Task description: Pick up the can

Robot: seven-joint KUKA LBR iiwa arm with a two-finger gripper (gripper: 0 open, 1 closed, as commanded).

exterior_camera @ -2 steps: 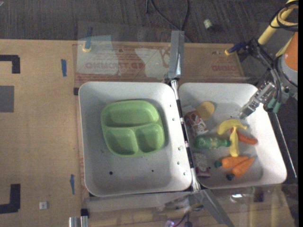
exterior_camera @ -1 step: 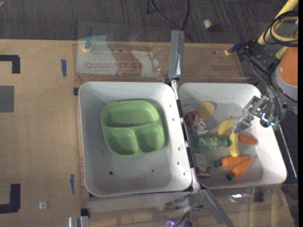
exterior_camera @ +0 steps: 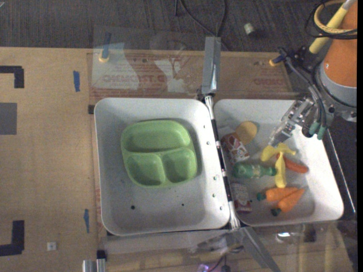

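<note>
Left bin [exterior_camera: 108, 152]: holding a green divided tray [exterior_camera: 160, 153].
Can [exterior_camera: 235, 147]: lying on its side in the right bin [exterior_camera: 332, 200], by the divider wall, long axis slanting from upper left to lower right.
Gripper [exterior_camera: 282, 136]: hanging right of the can, apart from it, just above a banana [exterior_camera: 278, 162]; finger state unclear.
Arm: reaching in from the upper right, slanting down-left.

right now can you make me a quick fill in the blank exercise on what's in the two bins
1. The green divided tray lies in the ____ bin as the camera sees it.
2. The can rests against the right bin's ____ wall.
3. The banana lies between the green bottle and a ____.
4. The gripper hovers over the ____ bin.

Missing words: left; left; carrot; right
</note>
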